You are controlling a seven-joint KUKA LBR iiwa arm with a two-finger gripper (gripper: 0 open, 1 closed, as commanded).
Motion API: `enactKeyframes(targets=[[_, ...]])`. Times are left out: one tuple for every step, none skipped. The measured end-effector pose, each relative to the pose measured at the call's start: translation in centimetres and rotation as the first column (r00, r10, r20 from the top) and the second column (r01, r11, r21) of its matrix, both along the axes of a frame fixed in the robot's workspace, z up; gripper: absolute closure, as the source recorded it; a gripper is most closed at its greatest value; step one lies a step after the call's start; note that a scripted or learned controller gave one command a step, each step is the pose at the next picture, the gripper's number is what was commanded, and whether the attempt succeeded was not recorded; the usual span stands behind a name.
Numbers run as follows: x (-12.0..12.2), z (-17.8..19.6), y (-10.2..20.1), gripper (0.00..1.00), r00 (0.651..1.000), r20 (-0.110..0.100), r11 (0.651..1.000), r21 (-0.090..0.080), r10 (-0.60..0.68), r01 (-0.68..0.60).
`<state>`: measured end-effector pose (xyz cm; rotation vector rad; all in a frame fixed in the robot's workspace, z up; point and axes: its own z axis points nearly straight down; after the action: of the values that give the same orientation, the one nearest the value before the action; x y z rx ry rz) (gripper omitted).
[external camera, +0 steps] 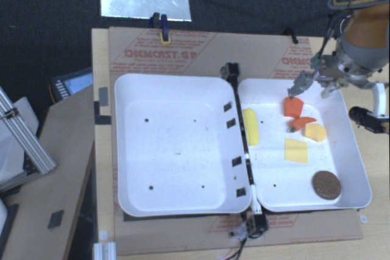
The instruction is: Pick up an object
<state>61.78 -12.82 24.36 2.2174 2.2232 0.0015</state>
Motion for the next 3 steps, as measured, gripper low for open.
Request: enactKeyframes(targets=[[0.0,10.4,-8.4,0.0,1.0,0.012,1.0,-0.008,-0.007,0.007],[3.6,25.6,-6.2,0.0,1.0,0.02,1.0,-0.006,0.005,-0.005],[4.9,29.5,-7.9,0.0,1.0,0.007,1.0,-0.004,0.002,-0.002]])
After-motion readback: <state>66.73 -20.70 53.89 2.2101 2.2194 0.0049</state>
